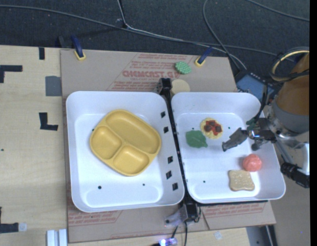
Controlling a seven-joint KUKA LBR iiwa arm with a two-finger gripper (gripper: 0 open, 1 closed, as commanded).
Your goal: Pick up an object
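Observation:
The right bin [219,100] holds several toy foods. A green leafy piece [196,139] lies near its left wall, and a small round pizza [212,128] sits just beyond it. A pink-red lump [252,162] and a tan toast slice [241,180] lie toward the front right corner. My gripper [240,146] hangs over the bin's right-middle, right of the pizza and above the pink-red lump in the view. Its fingers [231,142] are spread open with nothing between them.
In the left bin [81,188] lies a yellow divided plate [125,141]. A green knobbly piece [182,67] and a tan disc [181,86] rest on the cardboard behind the bins. Cables cross the dark floor at the back.

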